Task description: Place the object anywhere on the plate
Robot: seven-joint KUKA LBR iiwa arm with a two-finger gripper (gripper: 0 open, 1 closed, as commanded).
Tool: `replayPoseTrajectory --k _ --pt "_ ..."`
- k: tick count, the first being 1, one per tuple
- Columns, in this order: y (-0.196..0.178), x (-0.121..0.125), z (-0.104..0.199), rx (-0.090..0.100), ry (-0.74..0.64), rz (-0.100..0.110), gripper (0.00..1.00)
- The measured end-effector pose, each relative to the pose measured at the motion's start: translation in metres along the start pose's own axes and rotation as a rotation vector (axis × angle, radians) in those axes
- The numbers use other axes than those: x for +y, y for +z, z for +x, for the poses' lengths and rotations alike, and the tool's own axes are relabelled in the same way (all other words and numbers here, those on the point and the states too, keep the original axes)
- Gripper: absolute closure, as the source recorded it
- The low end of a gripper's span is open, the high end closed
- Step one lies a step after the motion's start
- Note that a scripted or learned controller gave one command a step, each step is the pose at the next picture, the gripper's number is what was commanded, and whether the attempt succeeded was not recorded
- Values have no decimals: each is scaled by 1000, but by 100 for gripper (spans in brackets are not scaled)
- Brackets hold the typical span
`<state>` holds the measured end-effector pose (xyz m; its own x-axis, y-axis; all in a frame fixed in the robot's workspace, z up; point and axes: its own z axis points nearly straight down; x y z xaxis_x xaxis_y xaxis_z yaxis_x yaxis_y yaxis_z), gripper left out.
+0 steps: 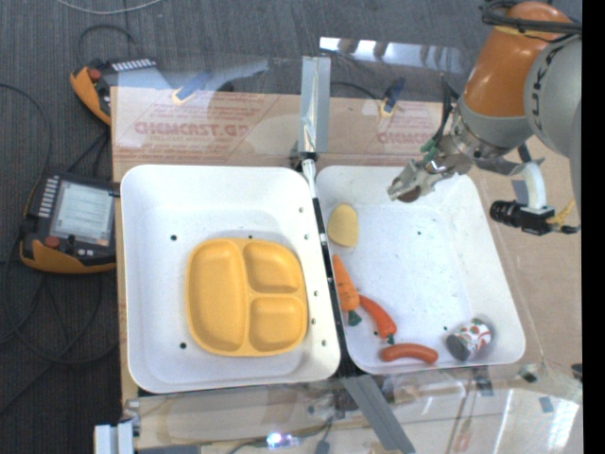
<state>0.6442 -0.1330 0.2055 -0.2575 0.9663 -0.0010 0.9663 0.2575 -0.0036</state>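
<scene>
Sausage (408, 353), chili (377, 316), carrot (345, 285) share right bin (492, 253); end effector (408, 188) state unclear.

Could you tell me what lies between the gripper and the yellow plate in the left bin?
In the camera view, the pale yellow potato-like piece and the bins' adjoining rims lie between the gripper and the yellow plate; the rest is bare white floor.

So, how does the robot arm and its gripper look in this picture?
The arm is grey with a rounded, glossy orange band above the wrist. Its gripper is small, metallic and dark, with green and red wiring near its base.
</scene>
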Motion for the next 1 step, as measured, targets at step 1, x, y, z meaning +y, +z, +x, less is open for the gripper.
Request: replayPoseTrajectory --k 1 --pt "-21 -11 82 3 -256 -1 100"
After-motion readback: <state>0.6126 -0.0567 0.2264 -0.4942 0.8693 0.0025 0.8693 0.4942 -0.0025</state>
